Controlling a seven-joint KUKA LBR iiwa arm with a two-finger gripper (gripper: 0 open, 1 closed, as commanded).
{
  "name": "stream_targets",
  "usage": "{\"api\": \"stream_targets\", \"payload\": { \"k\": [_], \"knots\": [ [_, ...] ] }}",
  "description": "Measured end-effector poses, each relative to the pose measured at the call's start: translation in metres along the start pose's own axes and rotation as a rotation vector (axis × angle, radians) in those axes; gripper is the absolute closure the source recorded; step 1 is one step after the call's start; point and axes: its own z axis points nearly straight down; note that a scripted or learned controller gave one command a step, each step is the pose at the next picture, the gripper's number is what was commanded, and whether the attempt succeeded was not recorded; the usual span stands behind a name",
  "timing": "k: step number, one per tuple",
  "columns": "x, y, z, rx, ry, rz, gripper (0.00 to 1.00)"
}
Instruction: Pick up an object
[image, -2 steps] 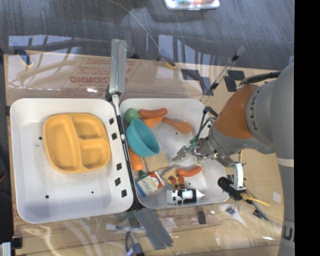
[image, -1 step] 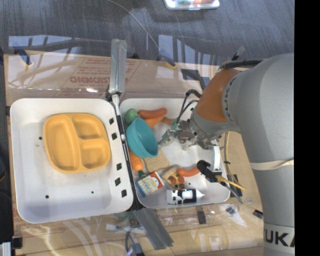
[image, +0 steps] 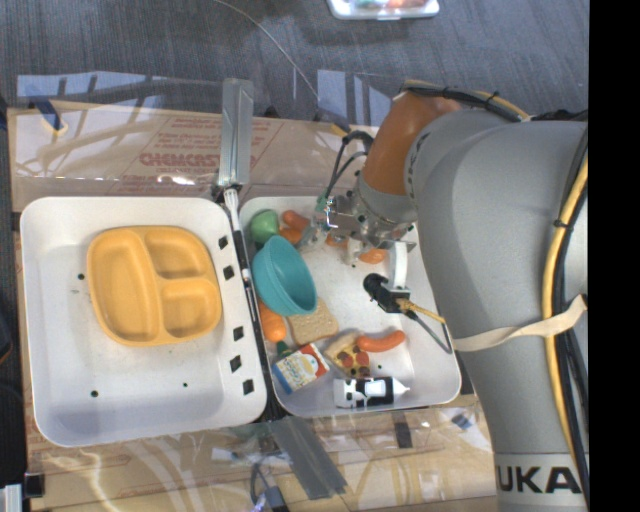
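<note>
The grey arm (image: 500, 230) is reaching over the right bin (image: 440, 380), its tool (image: 350, 235) hanging low at the bin's far end; I cannot tell its state. The left bin (image: 60, 400) is holding a yellow divided plate (image: 152, 283). In the right bin are lying a teal bowl (image: 283, 277), a slice of bread (image: 314, 325), a small carton (image: 299, 367) and a sausage (image: 382, 342).

The two white bins (image: 60, 400) look like smooth matt plastic, and the yellow divided tray (image: 153, 283) and teal bowl (image: 284, 277) slightly glossy plastic.
</note>
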Motion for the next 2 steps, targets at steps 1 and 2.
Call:
{"api": "stream_targets", "payload": {
  "k": [1, 2],
  "knots": [
    [0.002, 0.001, -0.011, -0.002, 0.0, -0.008, 1.0],
    [0.057, -0.006, -0.121, -0.017, 0.003, 0.198, 1.0]
  ]
}}
